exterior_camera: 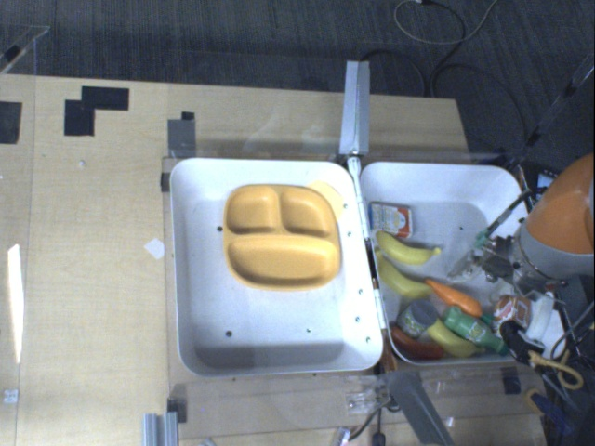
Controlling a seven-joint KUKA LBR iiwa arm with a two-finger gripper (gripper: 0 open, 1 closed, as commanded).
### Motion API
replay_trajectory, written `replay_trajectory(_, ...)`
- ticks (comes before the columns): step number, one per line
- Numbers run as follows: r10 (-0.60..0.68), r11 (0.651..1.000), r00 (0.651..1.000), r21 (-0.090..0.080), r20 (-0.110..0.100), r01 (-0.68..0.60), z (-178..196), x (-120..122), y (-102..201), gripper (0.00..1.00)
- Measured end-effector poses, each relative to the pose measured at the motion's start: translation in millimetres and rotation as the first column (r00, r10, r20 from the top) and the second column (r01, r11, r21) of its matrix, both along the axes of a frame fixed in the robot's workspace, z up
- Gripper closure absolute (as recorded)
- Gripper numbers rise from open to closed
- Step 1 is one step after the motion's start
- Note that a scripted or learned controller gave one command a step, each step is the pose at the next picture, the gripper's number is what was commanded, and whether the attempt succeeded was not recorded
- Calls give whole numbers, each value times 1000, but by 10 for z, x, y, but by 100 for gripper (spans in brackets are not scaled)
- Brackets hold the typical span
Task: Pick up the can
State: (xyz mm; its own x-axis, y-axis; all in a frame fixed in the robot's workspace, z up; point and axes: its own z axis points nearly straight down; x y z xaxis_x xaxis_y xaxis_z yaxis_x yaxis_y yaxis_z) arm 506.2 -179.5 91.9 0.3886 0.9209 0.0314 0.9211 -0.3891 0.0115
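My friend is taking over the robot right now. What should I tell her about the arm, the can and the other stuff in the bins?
Gripper: low over the right side of the right bin; too blurred to tell more.
Can: appears to lie on its side near that bin's front, among a green bottle, a carrot and two bananas.
A small red-and-white packet lies near the back of that bin.
Left bin: holds a yellow divided tray.
Done: nothing lifted yet.
Left: reach the can, grip it and lift it.
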Motion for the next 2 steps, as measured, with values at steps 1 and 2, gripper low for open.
replay_trajectory(1, 37, 999, 999, -25, -20, -37, 694, 772, -187, 0)
replay_trajectory(2, -195, 981, 981, -24, -21, 195, 22, 1256, -178, 0)
